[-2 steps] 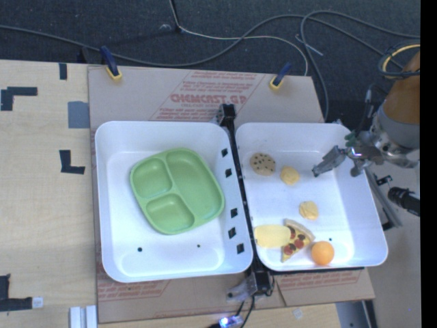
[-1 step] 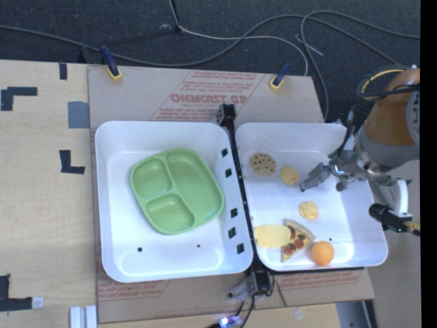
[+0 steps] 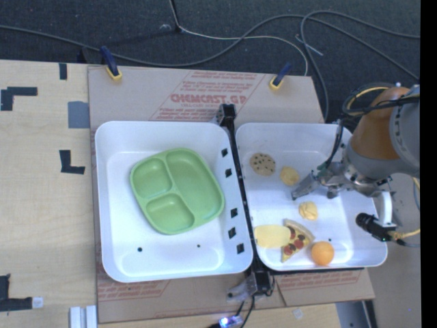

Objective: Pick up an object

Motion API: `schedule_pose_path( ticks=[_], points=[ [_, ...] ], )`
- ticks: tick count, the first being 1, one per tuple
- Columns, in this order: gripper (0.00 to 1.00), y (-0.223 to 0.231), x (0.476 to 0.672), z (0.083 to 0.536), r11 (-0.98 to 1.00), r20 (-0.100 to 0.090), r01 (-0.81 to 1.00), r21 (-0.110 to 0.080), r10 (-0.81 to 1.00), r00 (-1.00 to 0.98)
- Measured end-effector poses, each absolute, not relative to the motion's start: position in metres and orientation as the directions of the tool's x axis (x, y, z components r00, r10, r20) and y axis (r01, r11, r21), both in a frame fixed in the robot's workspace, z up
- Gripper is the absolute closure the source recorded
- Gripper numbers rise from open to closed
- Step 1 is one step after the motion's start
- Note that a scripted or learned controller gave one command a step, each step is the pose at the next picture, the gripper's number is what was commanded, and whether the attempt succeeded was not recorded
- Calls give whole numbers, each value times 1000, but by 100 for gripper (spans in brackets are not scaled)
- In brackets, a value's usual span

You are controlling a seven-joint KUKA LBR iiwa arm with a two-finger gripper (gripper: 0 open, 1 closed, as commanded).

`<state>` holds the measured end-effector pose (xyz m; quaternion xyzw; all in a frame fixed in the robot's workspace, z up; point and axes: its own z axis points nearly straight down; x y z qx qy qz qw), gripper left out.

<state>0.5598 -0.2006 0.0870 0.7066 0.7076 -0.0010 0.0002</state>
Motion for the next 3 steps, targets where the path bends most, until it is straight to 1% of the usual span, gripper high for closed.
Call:
schedule_pose_path(
  ticks=[1,2,3],
  points=[
    [0,-201,561,86,1,-2,1000,1,1000,-1],
    [100,-201,561,97,1,-5,1000,5,1000,-1],
    [100,-201,559,140,1,0,1000,3,1000,-1]
  ],
)
